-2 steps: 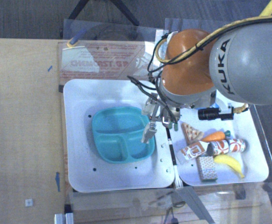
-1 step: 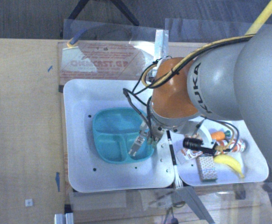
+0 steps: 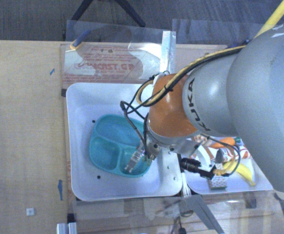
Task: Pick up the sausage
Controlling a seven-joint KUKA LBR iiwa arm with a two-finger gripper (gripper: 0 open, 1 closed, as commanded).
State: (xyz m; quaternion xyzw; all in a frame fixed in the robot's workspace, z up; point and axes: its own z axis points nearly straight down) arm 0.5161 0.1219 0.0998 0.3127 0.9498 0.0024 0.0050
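Note:
My gripper (image 3: 133,162) hangs low over the near right compartment of a teal divided plate (image 3: 108,145), which lies in the left white bin (image 3: 78,130). I see nothing held in it. The grey arm with its orange band (image 3: 169,108) reaches in from the right and hides most of the right bin (image 3: 230,188). At the arm's edge a small brownish piece (image 3: 201,140) peeks out; I cannot tell what it is.
In the right bin a yellow banana (image 3: 244,173), a small grey block (image 3: 219,182) and some colourful pieces (image 3: 230,147) lie near the front. Cables loop around the wrist. A clear plastic sheet (image 3: 112,57) lies behind the left bin.

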